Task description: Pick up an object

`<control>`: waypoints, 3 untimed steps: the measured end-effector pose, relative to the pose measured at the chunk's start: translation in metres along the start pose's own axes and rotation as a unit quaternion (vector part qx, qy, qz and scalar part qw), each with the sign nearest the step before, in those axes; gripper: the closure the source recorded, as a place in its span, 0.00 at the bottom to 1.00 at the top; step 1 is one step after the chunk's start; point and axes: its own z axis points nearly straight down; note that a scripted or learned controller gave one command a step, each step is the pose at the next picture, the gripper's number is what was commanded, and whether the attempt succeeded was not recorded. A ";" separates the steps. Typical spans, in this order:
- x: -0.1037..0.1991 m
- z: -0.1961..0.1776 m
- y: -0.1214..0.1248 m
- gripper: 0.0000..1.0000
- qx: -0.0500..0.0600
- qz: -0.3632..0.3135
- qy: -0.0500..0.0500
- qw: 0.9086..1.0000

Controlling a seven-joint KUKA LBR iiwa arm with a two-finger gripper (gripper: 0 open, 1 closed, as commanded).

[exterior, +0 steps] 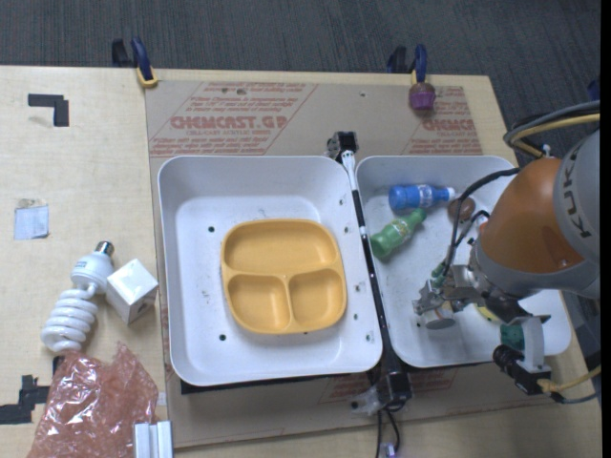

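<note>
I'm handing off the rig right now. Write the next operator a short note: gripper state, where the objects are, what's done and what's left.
Gripper: low in the right bin, near its front; no object visible between its fingers.
Objects: blue bottle and green bottle lie at the back of the right bin, apart from the gripper. Yellow divided tray sits in the left bin.
Done: no pick yet.
Left: grasp an object and lift it.

There are two white bins (181, 256) on the bench (76, 189). Left of the bins lie one spiral light bulb (76, 303) and one small white cube (132, 289). The left bin holds one yellow divided plate (284, 275). The right bin (401, 342) holds two bottles, one blue bottle (417, 197) and one green bottle (394, 234).
</note>
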 end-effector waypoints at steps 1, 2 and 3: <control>0.064 -0.090 0.000 1.00 0.000 -0.002 0.000 1.000; 0.073 -0.090 0.041 1.00 0.001 -0.003 0.000 1.000; 0.071 -0.090 0.059 1.00 0.001 -0.003 -0.001 1.000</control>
